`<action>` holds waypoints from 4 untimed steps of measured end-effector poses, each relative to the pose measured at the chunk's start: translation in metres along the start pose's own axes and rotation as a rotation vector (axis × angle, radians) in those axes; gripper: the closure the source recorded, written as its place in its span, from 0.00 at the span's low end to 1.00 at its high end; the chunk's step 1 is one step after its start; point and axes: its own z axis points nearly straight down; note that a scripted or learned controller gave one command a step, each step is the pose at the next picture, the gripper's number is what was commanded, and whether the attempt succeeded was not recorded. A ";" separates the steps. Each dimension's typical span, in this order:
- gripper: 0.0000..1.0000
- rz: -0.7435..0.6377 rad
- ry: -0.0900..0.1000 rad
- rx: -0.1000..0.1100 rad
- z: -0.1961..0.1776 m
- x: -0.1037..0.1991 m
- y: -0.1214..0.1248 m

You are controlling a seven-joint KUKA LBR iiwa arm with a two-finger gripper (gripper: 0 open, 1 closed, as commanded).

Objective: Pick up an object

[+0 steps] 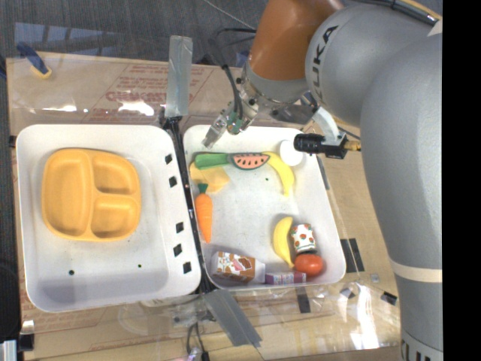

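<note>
My gripper (225,127) hangs over the back left corner of the right bin (331,224), its two fingers apart and nothing between them. Just below it lie a green vegetable (211,159) and a watermelon slice (249,160). A yellow piece (213,178) and a carrot (204,213) rest along the bin's left wall. One banana (283,174) curves at the back right, near a white round piece (291,153). A second banana (281,240), a small can (303,238), a tomato (308,265) and a brown packet (236,266) sit at the front.
The left bin (30,277) holds a yellow divided plate (92,194). My arm's grey body (391,89) covers the right side of the bench. A grey tape strip (179,74) runs back from the gap between the bins.
</note>
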 end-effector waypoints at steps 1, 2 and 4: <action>1.00 -0.088 -0.019 -0.010 -0.127 -0.055 -0.080; 1.00 -0.133 0.000 0.001 -0.037 -0.040 -0.043; 1.00 -0.343 -0.015 -0.005 -0.100 -0.120 -0.132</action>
